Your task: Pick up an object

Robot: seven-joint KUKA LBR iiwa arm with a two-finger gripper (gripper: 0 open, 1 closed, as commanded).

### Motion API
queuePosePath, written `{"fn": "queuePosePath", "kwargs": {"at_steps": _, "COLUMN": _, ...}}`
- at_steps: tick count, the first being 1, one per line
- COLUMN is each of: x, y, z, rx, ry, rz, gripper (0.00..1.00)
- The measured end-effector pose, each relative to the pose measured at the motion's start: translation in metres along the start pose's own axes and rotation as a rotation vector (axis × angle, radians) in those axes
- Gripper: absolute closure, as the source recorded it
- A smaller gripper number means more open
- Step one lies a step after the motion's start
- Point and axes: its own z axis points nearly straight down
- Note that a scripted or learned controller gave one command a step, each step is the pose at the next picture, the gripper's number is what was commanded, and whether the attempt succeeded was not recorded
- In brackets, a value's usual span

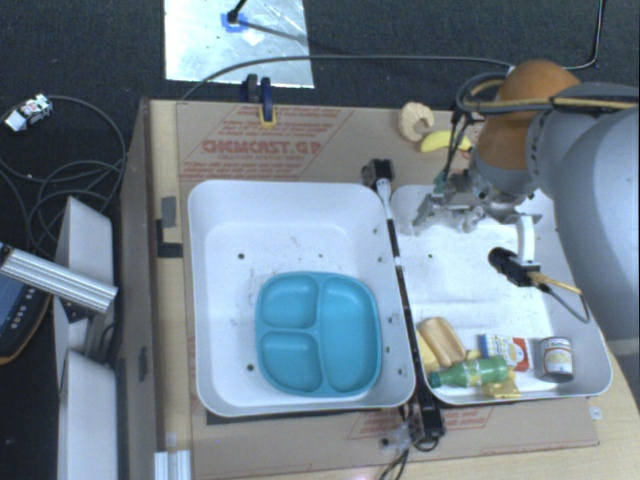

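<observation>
My gripper hangs over the far end of the right bin, with nothing visible in it. Well in front of it, along the bin's near edge, lie a tan roll, a green bottle on its side, a small white, red and blue carton and a small can. A yellow scrap pokes out beside the bottle. The bin floor under the gripper is bare white.
The left bin holds a blue divided plate. Behind the right bin, on the cardboard bench top, sit a beige object and a yellow banana-like piece. A dark rail separates the bins.
</observation>
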Motion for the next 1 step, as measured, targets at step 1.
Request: {"fn": "queuePosePath", "kwargs": {"at_steps": 1, "x": 0.0676, "y": 0.0013, "z": -0.1014, "rx": -0.003, "ry": 0.001, "rz": -0.001, "gripper": 0.0}}
